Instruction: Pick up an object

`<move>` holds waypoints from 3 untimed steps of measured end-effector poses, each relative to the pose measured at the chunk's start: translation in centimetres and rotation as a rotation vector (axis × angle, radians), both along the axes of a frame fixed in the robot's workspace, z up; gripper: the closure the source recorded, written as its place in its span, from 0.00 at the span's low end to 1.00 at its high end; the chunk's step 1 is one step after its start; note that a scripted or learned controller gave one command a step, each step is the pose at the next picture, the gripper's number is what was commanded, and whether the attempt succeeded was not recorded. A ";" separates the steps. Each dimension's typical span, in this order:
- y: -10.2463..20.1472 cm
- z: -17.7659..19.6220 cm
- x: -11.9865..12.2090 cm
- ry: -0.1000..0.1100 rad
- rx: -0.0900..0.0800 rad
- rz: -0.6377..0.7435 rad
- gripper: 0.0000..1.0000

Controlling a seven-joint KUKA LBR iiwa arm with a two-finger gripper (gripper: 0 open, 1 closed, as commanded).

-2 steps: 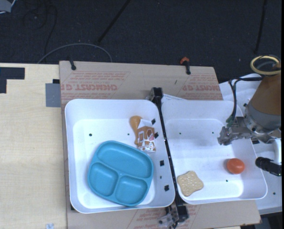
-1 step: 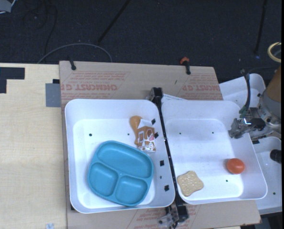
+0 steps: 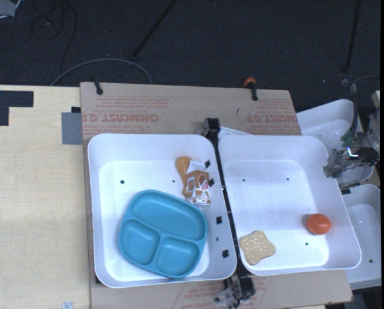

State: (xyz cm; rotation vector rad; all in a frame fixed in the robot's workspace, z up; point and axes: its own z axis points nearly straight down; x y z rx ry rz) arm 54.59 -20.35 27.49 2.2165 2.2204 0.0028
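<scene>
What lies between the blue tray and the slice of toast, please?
In the camera view, the black divider where the two bins meet runs between the blue tray and the toast.

- Left bin [image 3: 102,172]: blue divided plate [image 3: 163,234], small patterned carton [image 3: 197,188].
- Right bin [image 3: 276,172]: orange ball [image 3: 318,224], toast slice [image 3: 257,247].
- Hand [image 3: 342,161] at right edge.

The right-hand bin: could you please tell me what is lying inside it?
Inside the right bin lie an orange-red ball near its right wall and a tan slice of toast at its front left corner. Nothing covers either, and the floor between them lies in plain sight.
</scene>
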 end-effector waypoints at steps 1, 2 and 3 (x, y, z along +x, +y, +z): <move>4.9 -1.3 -0.2 0.008 0.004 0.002 1.00; 9.9 -1.0 0.3 0.007 0.005 0.003 1.00; 15.3 -2.8 1.4 0.009 0.004 0.003 1.00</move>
